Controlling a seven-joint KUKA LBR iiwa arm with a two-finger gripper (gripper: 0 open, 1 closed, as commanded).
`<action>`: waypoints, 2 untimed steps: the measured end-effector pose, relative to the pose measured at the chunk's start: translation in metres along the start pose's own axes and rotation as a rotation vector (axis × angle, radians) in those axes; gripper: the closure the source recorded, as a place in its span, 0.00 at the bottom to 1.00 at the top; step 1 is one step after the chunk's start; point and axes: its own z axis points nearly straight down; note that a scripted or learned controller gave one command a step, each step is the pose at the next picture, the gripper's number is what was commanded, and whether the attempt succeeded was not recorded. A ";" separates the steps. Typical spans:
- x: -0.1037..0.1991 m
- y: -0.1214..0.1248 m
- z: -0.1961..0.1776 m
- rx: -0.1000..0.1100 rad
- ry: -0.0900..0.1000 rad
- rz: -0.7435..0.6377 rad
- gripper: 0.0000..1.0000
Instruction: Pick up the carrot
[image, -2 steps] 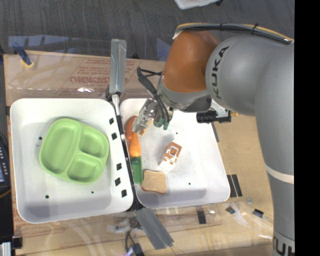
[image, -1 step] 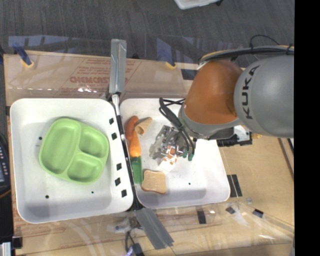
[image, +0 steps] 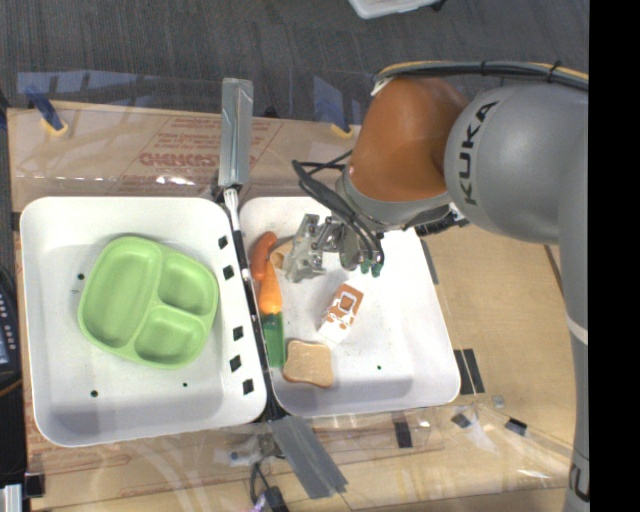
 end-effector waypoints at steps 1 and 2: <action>0.023 0.067 0.000 0.000 0.004 -0.233 0.00; 0.052 0.019 0.000 0.000 0.004 -0.045 0.00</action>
